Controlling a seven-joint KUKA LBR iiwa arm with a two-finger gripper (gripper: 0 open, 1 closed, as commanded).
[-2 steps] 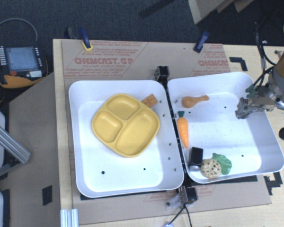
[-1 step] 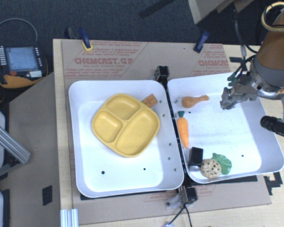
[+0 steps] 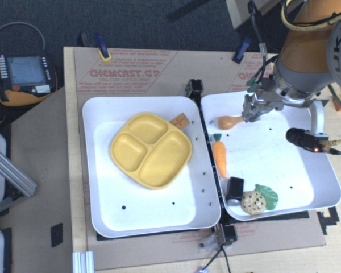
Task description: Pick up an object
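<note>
Pale wood is what lies just beside my claw: a wooden spoon in the right bin, close to its far left corner. Its rounded bowl end is toward the divider between the bins, and its handle runs toward my claw, so its long axis lies roughly along the bin's far edge, tilted slightly. The handle end reaches my fingertips or passes under them; I cannot tell whether they touch it, nor how far apart they stand, and I see nothing clearly held.

Along the same bin's left edge an orange carrot lies lengthwise, green top toward the far edge. Near the bin's near left corner sit a black block, a speckled cookie and a green leaf, clustered together.

In the left bin, a yellow divided plate rests near the middle, with a small brown block at its far right rim.
</note>
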